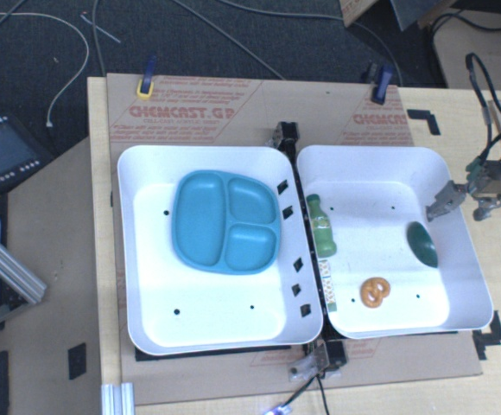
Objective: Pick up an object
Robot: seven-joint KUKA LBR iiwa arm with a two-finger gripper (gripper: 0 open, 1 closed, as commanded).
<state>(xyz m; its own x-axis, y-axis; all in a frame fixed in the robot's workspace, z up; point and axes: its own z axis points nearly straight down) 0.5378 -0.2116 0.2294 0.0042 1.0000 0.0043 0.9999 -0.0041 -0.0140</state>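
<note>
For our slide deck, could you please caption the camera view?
Gripper at right bin's rim near dark green oval piece; green bottle, brown pretzel; blue divided plate left.

You read red "CHEMCAST GP" lettering, printed twice, on the brown bench sheet (190, 111) behind both bins.

Two white bins (147, 318). Light blue divided plate (226, 221). Green bottle (321, 229). Dark green spoon (421, 242). Orange-brown pretzel (374, 291). Tan bench (233, 102), red lettering.
</note>
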